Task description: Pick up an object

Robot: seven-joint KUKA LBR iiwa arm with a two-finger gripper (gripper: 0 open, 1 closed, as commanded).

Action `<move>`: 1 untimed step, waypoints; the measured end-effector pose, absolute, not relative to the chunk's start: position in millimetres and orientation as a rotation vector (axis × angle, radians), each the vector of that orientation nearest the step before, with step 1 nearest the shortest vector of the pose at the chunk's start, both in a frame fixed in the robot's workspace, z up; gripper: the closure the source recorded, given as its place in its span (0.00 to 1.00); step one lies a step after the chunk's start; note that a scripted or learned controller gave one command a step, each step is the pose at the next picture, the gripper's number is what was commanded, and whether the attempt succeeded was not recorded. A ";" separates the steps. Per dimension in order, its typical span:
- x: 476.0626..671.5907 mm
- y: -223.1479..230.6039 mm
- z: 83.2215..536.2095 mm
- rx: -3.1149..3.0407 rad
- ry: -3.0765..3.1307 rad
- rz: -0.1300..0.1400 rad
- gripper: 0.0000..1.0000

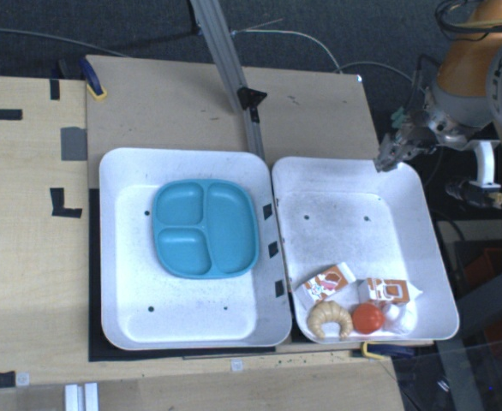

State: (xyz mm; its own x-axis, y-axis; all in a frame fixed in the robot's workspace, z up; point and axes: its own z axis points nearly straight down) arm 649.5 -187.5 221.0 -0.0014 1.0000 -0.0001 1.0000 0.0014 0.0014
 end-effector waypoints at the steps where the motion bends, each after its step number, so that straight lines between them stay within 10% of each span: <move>1: 645.5 -128.1 215.8 2.216 2.230 0.000 1.00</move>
State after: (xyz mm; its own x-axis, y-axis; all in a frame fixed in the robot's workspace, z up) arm 645.5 -128.1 215.8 -0.0063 1.0000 0.0020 1.0000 0.0063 -0.0017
